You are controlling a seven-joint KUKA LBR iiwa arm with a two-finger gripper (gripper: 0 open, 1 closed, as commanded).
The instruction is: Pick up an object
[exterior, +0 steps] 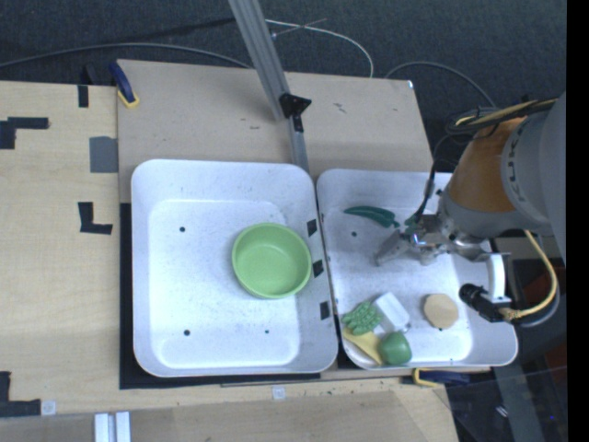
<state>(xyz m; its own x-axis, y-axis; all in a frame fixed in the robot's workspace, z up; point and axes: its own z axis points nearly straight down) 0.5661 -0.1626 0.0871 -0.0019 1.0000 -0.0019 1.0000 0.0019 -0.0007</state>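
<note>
1. Gripper [391,249] hangs over the right bin [340,191], its fingers spread and nothing between them.
2. Candidate objects lie in that bin: a dark green utensil [371,215] just beyond the gripper, a tan round piece [442,310] nearer the front, and a green ball [395,348] in the front clutter (crowded, so likely harder).
3. Best approach seems to be centring over the utensil, descending, then closing.
</note>
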